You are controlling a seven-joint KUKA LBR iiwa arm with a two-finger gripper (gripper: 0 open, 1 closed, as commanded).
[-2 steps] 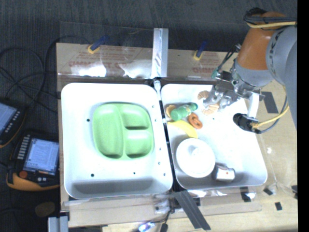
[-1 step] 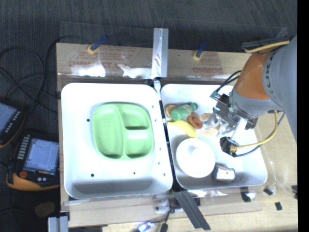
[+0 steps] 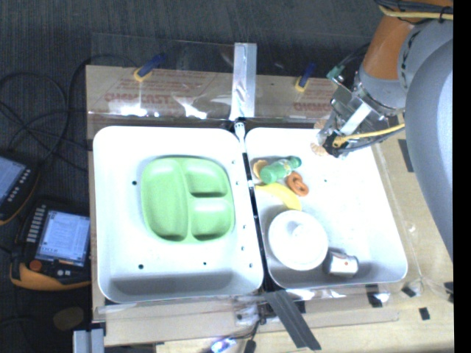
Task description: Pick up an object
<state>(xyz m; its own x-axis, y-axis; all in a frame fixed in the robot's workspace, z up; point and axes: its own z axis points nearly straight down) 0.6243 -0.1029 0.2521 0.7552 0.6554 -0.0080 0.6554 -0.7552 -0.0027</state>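
My gripper point(image 3: 328, 143) hangs over the back edge of the right bin point(image 3: 368, 197), near its far rim. A small pinkish thing point(image 3: 318, 150) lies right at the gripper's tip; whether it is held is unclear. To the left, against the divider, lie a green bottle-like toy point(image 3: 277, 170), an orange ring point(image 3: 297, 185) and a yellow banana-shaped piece point(image 3: 284, 195). A white bowl point(image 3: 297, 240) stands in the front of the bin, with a small white and grey object point(image 3: 343, 264) beside it at the front right.
The left bin point(image 3: 118, 256) holds a green divided plate point(image 3: 184, 197). A metal post point(image 3: 244, 79) rises behind the divider between the bins. Cables and a tablet point(image 3: 62, 234) lie off the bench at the left.
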